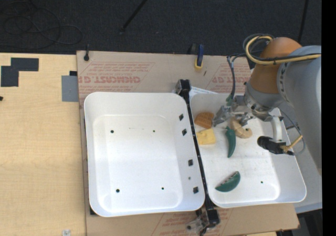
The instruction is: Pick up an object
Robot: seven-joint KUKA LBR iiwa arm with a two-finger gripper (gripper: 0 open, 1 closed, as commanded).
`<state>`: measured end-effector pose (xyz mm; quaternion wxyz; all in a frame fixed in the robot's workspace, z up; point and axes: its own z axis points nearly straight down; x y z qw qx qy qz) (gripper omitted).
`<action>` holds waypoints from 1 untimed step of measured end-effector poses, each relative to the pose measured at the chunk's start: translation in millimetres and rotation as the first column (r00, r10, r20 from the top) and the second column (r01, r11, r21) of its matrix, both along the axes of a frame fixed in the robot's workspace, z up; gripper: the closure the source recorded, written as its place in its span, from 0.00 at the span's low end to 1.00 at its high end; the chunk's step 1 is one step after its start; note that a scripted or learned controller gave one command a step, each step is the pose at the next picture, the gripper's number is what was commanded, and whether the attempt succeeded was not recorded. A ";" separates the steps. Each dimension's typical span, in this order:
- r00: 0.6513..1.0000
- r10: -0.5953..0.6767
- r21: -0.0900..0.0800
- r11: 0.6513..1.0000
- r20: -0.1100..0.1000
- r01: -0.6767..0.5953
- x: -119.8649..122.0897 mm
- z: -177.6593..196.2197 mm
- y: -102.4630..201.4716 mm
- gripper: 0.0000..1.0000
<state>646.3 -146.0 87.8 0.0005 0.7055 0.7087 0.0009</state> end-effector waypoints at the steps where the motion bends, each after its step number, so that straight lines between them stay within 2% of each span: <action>1: 1.000 -0.006 0.001 1.000 -0.010 0.006 -61.3 -0.8 -8.1 0.00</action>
